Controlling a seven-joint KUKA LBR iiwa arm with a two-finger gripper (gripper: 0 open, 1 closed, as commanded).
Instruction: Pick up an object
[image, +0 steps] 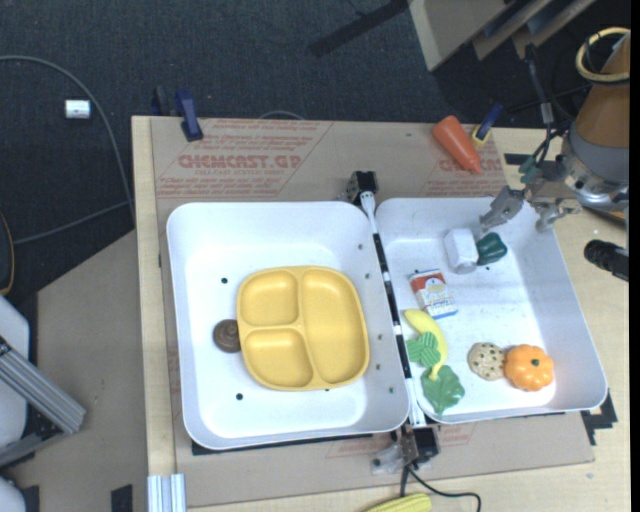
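My gripper (525, 211) hovers over the far right corner of the right bin (560, 300), its fingers spread open with nothing between them. Just below and left of it lies a white cup with a dark green piece (473, 248). Further forward in the same bin are a red and white carton (433, 294), a yellow banana (420, 324), green leafy pieces (441, 386), a speckled cookie (486, 361) and an orange pumpkin (528, 367).
The left bin (200, 250) holds a yellow divided plate (300, 327) with a brown disc (226, 335) at its left edge. An orange carrot (457, 143) lies on the bench behind the right bin. A blue clamp (186, 115) grips the bench's far left edge.
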